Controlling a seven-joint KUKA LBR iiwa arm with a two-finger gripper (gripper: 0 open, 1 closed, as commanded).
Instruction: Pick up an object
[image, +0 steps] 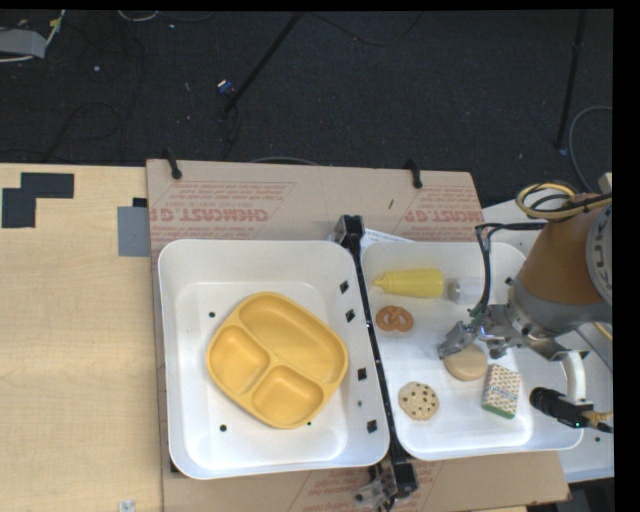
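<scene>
Two white bins sit side by side on the counter; the left bin holds a yellow divided plate. My gripper is low in the right bin, at the right of the frame, right above a tan round piece, though I cannot tell whether it touches it or how wide it is. Around it lie a yellow bottle, a pretzel, a chip cookie and a small box.

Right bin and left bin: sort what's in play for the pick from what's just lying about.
In play:
end effector
tan round piece beneath it

Lying about:
yellow bottle
pretzel
cookie
small box
yellow divided plate in the left bin
</scene>
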